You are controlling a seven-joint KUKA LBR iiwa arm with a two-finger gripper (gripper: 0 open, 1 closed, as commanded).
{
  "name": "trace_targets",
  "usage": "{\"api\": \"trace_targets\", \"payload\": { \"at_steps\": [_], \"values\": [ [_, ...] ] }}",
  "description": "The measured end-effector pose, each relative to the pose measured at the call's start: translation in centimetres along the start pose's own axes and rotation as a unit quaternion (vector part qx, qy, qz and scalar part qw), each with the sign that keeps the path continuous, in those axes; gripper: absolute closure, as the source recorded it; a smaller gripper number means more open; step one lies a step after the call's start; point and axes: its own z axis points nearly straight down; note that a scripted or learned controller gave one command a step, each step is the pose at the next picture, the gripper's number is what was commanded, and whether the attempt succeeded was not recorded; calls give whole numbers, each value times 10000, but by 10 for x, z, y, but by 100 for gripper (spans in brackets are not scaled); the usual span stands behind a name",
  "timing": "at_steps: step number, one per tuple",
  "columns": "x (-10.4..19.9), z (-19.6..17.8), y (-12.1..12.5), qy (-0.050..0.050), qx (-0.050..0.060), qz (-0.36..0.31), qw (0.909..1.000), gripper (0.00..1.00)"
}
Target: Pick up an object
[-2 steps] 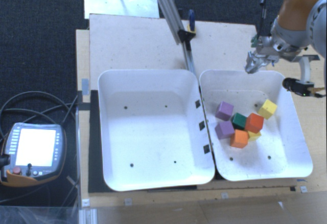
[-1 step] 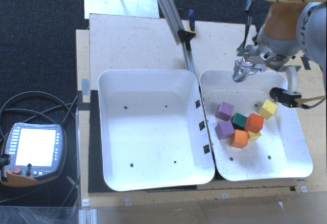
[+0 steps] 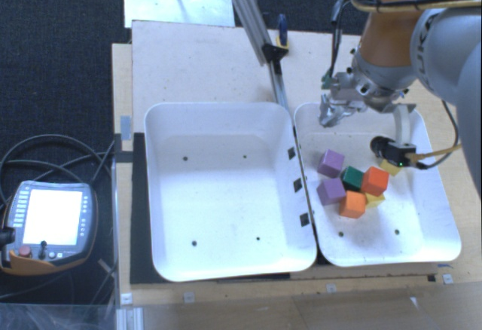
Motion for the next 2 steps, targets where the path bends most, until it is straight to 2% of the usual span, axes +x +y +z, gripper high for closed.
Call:
{"api": "trace_targets", "payload": {
  "at_steps": [1, 2],
  "values": [
    [49, -1, -15, -3, 2, 2, 10000, 100],
    [91, -15, -42, -1, 2, 2, 10000, 100]
  ]
}}
